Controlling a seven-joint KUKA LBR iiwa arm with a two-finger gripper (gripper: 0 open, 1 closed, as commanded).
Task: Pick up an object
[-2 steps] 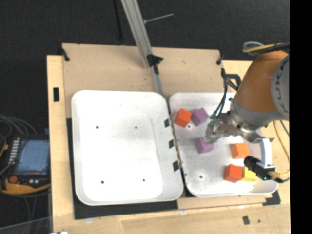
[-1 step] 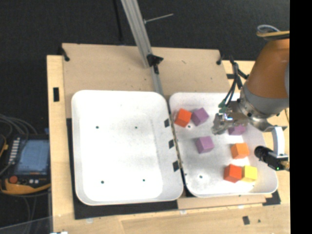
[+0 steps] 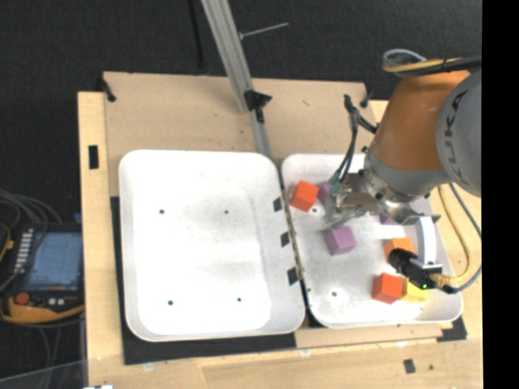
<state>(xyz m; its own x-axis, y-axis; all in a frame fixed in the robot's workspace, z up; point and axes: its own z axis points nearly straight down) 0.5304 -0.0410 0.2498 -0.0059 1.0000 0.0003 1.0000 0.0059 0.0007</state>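
Note:
In the right bin (image 3: 357, 310) lie an orange cube (image 3: 305, 195) near the left wall, a purple cube (image 3: 340, 239) in the middle, and another orange block (image 3: 388, 288) toward the front right with a yellow piece (image 3: 415, 292) beside it. A further orange piece (image 3: 397, 245) shows by the arm's black cable fitting. My gripper (image 3: 347, 205) hangs over the bin's middle, just above the purple cube and right of the orange cube. A small purple shape (image 3: 324, 190) peeks out beside the gripper. The arm's grey and orange body hides the bin's back right part.
The left bin (image 3: 203, 241) lies beside the right one, sharing a divider with black clips (image 3: 288, 237). A metal camera pole (image 3: 231, 47) slants across the back. A teach pendant (image 3: 40, 270) sits off the bench at the left.

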